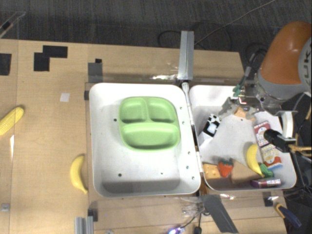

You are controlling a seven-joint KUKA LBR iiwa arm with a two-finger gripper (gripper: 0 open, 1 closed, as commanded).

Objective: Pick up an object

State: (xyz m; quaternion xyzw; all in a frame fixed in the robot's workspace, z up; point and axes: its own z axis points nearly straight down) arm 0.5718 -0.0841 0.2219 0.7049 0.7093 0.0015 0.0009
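The right bin (222, 94) holds several small objects. A black-and-white toy (210, 126) lies near its left wall. Along the front are a yellow banana (252, 159), a red strawberry-like toy (225, 167) and a tan cracker (210, 170). A red-and-white packet (264, 143) and a purple marker (265, 183) lie to the right. My gripper (237, 103) hangs low over the bin's back part, just above a small orange-tan item (241, 113) that is partly hidden beneath it. The toy lies to its lower left.
The left bin (102, 145) carries a green divided plate (147, 122). Outside the bins, a second banana (78, 174) and a corn cob (10, 121) lie on the wooden bench. A metal post (186, 57) stands behind the bins' shared wall.
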